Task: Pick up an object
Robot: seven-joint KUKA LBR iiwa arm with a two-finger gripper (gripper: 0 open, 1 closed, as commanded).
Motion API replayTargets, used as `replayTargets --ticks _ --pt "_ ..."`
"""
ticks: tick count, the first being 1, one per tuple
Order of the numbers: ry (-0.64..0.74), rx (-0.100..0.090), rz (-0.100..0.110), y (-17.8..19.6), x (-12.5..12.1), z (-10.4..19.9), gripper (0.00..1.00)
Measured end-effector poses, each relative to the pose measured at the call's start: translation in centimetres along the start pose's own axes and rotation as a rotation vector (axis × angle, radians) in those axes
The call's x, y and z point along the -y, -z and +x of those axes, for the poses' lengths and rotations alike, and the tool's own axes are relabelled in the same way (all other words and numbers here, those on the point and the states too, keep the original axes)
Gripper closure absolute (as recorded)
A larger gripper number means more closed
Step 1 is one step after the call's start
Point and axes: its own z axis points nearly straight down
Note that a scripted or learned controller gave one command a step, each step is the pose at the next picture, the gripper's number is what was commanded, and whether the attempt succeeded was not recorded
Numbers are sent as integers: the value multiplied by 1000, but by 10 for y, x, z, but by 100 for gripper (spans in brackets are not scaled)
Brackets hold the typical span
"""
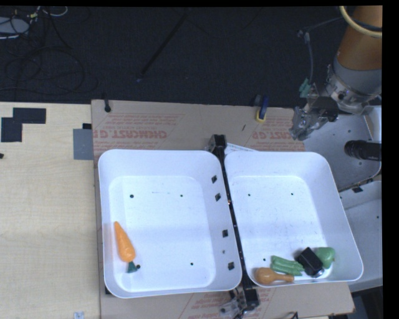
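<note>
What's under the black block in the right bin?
The black block lies across green toys: a pod-like piece on its left and a rounder one on its right. Whether they join beneath it is hidden.

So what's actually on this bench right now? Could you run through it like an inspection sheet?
Surface: a cardboard sheet under two shallow white bins, the left bin and the right bin, clipped together along the middle.
Job's things: an orange toy carrot lies in the left bin near its left wall. In the right bin's near corner huddle a tan pear-shaped piece, a green pod, a black block and a green piece.
Clutter: a blue and yellow clamp on the cardboard's far edge.
Grippers: the gripper hangs beyond the right bin's far edge, above the cardboard.
Cables: loose wires on the dark floor behind.
Surroundings: a pale wooden tabletop to the left.
</note>
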Motion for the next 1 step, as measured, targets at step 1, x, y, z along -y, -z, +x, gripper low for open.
replayTargets --ticks 1 --pt "1 0 -6 -50 10 -57 100"
